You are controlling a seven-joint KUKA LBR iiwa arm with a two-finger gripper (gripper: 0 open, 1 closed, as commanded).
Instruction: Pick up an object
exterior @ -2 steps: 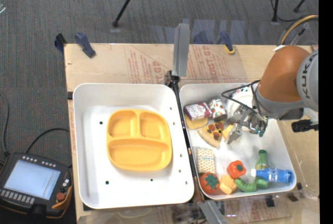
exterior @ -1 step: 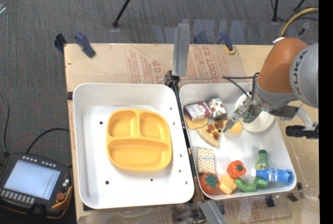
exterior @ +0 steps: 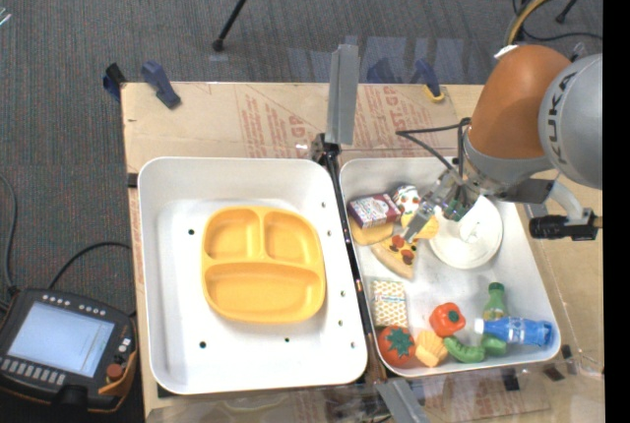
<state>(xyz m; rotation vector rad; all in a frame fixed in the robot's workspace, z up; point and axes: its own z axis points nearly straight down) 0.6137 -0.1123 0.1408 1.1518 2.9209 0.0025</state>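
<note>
Jaws unreadable at this angle: the gripper (exterior: 413, 226) is pointing down-left into the right bin (exterior: 539, 288), and its spread cannot be told.

- Gripper tip is hanging over a yellow pizza-like wedge (exterior: 392, 254) in the upper left part of the right bin, centre-right of frame. Cannot tell whether it is touching, and nothing is showing clearly between the jaws.
- A purple box (exterior: 372, 210) is lying just left of the tip; a white-and-pink toy (exterior: 406, 198) is sitting just above it.
- A white bowl (exterior: 471, 236) is sitting just right of the gripper, partly under the wrist.
- Lower in the bin: a tan cracker (exterior: 389, 301), a red tomato (exterior: 397, 344), a red pepper (exterior: 447, 318), a yellow chunk (exterior: 430, 349), a green pickle (exterior: 463, 349), a green bottle (exterior: 494, 298) and a blue bottle (exterior: 517, 331) are crowding the bottom edge.
- The left bin (exterior: 157, 214) is carrying a yellow divided plate (exterior: 264, 264), lying flat near its middle.
- The grey arm, with its orange band (exterior: 522, 101), is reaching in from the upper right.
- A teach pendant (exterior: 59, 342) is resting on the floor, lower left of frame.
</note>
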